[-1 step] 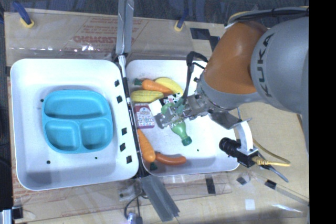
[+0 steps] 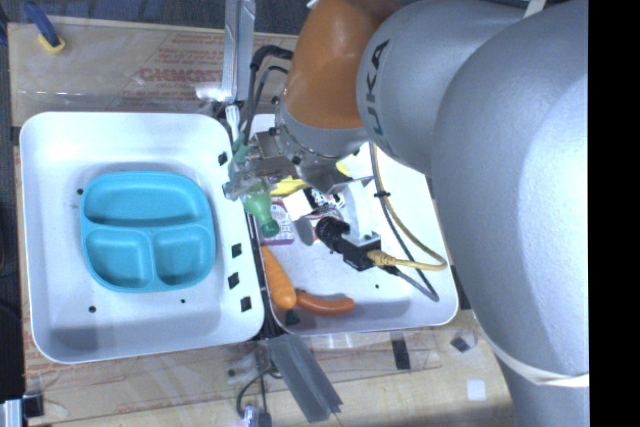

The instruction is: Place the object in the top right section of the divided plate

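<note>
— Gripper (image 2: 252, 187): where is it, operator?
— You see it low over the right bin (image 2: 425, 305), hard by the inner wall. You can't tell from above how its fingers stand.
— And the object?
— You have a green bottle (image 2: 262, 212) just under the gripper, long axis running up-down, slightly tilted. A carrot (image 2: 279, 281) lies below it, pointing the same way, with an orange sausage (image 2: 324, 303) crosswise at its lower end.
— Room?
— Your blue plate (image 2: 148, 228) sits in the left bin (image 2: 60, 335), wide white floor around it.
</note>
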Controlling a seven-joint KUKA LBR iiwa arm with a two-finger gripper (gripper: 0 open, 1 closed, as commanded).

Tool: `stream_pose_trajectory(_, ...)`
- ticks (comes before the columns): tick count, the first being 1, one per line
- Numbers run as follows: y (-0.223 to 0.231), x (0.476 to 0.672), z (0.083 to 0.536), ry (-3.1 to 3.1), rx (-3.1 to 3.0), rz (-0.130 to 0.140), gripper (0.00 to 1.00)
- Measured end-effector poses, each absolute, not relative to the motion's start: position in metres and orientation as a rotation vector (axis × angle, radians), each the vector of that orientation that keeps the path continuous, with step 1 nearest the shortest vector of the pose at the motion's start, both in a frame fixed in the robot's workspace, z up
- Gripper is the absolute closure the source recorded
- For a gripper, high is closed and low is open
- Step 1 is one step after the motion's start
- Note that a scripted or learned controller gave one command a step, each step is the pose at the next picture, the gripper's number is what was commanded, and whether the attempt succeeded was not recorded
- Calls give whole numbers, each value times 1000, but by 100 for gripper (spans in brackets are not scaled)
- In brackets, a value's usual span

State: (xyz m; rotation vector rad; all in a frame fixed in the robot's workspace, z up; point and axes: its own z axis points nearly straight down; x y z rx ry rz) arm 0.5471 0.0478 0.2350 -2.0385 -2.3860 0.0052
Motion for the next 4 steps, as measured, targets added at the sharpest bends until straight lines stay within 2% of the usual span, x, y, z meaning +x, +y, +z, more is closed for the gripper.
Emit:
stream_pose_trajectory(1,127,505,181,-2442,-1969,8,100)
stream_pose_trajectory(2,159,475,177,-2650,-1678,8,100)
stream_pose_trajectory(3,100,477,262,-2656,-1677,1,100)
stream_pose_trajectory(4,119,475,179,-2723,-1559,7,100)
